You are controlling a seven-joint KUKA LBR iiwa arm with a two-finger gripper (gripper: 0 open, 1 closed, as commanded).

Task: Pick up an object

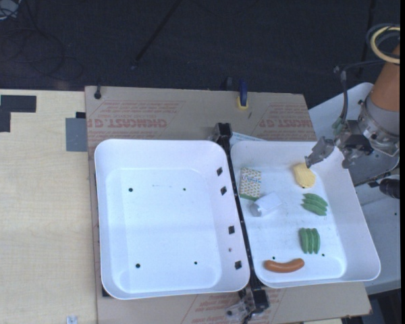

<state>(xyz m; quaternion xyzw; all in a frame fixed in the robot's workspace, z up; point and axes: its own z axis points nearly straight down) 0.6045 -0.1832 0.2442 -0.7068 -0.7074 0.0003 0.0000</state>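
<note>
Gripper (337, 151): fingers spread wide, holding nothing, over the right bin (362, 248) at its 2 o'clock corner. Yellow piece (304, 175): just beside it at 7 o'clock. Remaining contents: two green pods (314, 204) (309, 240), sausage (283, 265), patterned packet (250, 182), clear wrapper (265, 204).

Glossy white plastic bins (163, 285) on matt cardboard (162, 113).

yellow lump (304, 175), 2 green pods (314, 204), orange sausage (283, 265)
</note>
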